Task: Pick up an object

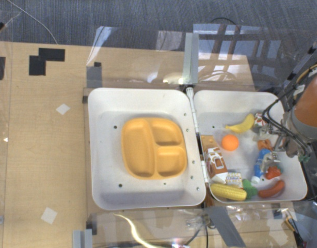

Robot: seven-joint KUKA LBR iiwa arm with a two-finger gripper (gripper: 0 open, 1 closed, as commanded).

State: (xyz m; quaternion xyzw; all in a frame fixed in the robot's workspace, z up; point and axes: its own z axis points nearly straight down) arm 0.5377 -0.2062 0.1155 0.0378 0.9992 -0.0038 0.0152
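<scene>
Several light plastic toys crowd the right bin (200,118); the orange ball (230,142) may roll, and the gripper (274,146) state can't be told.

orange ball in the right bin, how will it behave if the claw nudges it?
The small round orange ball probably rolls at a touch. It lies on bare white bin floor, so it may drift toward the curved yellow toy banana. Likely light plastic, possibly slippery.
</scene>
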